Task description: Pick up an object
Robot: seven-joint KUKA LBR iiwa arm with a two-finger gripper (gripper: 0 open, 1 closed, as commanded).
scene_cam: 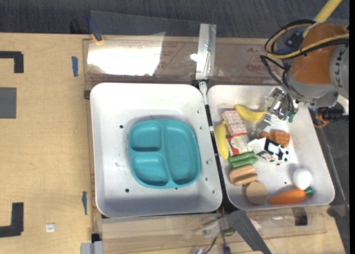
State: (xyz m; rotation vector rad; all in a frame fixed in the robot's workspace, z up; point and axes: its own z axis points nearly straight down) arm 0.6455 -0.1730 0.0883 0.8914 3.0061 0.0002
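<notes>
While the grey arm with its orange band reaches in from the upper right of the frame, its end effector hangs low over the upper part of the right bin, close above a yellow toy banana; whether it is parted or closed cannot be told from this angle, and nothing is seen held in it. The right bin is crowded with play food: a small red and white carton, a long yellow piece along the left wall, a green pod, a hot dog, a tan round piece, an orange carrot, a white egg and a brown waffle. The left bin holds a teal divided plate. The banana, nearest the end effector, is probably light, hard, smooth plastic, so likely slippery; gripping across its narrow middle looks safest, since neighbours crowd its lower side.
</notes>
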